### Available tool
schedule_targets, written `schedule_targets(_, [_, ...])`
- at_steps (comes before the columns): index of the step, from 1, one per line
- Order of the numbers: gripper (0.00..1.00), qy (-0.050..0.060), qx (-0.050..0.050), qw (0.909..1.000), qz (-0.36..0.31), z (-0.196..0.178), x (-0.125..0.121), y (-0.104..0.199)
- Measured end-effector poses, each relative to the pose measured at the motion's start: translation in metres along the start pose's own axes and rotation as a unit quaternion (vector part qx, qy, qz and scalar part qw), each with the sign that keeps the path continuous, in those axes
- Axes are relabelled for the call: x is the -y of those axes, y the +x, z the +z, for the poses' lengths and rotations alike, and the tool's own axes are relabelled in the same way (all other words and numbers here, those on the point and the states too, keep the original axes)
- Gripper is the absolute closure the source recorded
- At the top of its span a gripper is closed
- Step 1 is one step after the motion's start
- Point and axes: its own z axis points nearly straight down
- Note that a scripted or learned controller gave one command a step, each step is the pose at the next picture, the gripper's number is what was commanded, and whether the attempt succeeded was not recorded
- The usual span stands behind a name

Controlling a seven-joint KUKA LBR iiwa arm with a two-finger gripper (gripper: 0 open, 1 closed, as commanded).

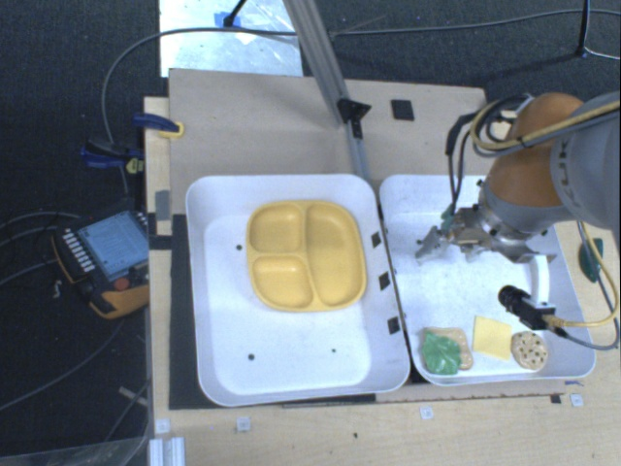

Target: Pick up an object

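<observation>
Objects for picking lie along the near edge of the right bin [408, 260]: a green toy on bread [445, 349], a cheese slice [492, 337], a cookie [529, 350]. The gripper [435, 244] hovers well apart from them; whether it is spread, I cannot tell. It should centre over one piece, perhaps the thick green one, then descend straight.

1. The gripper [434, 244] hangs over the right bin [408, 202], in that bin's rear left part.
2. The left bin [213, 357] lies left of the jaws, touching the right bin along their shared edge.
3. A divided tray [306, 255] sits in the left bin, well left of the jaws.
4. Along the right bin's front edge, well in front of the jaws and to their right, lie three pieces in a row: a sandwich [446, 349] leftmost, a flat square slice [492, 337] in the middle, a cookie [529, 350] rightmost.
</observation>
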Motion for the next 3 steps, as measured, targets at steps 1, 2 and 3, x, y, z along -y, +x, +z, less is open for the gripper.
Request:
schedule_targets(1, [0.0,-0.004,0.0,1.0,0.0,0.045,-0.002,0.0])
schedule_targets(2, [1.0,-0.008,0.002,1.0,0.0,0.031,-0.004,-0.002])
schedule_targets(3, [1.0,-0.005,0.001,1.0,-0.001,-0.032,-0.001,-0.001])
